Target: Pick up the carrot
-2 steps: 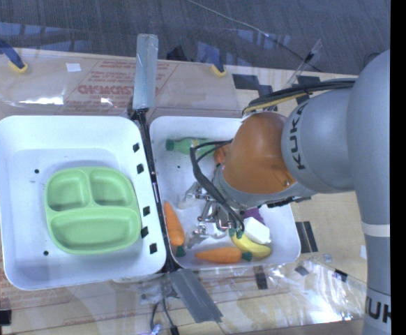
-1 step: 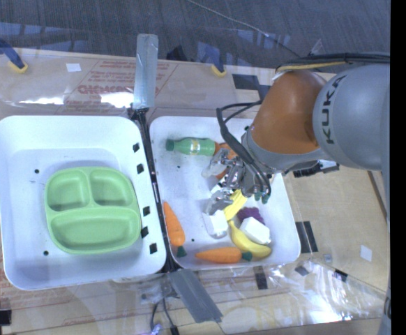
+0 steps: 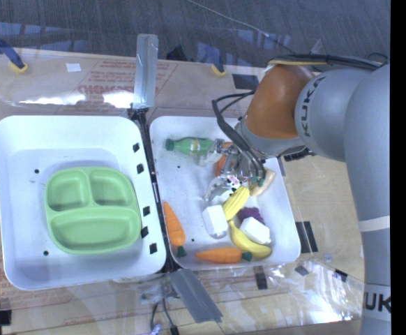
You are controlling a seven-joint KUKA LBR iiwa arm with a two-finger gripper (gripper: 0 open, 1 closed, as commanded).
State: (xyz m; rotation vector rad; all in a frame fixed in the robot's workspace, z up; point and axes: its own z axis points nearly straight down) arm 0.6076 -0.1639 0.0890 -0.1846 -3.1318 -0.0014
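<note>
The bench [image 3: 63,82], under clear plastic sheeting, stands on dark carpet and bears two white bins. In the right bin [image 3: 189,128], one carrot [image 3: 219,255] lies along the near wall and another [image 3: 173,225] beside the left wall. The gripper [image 3: 239,175] hangs mid-bin above cluttered toys; its grip cannot be told.

White letters "KU", the start of a brand name cut off by the frame, stand on the grey arm [image 3: 370,187] at the near right corner, and further white letters run up the arm's wrist ring beside the orange band [image 3: 276,103], too foreshortened to read. Red print, seen reversed, marks the clear sheet [image 3: 105,82] taped to the bench beyond the left bin [image 3: 8,145], its words illegible. A small white label lies on the same sheet, far left, unreadable.
</note>
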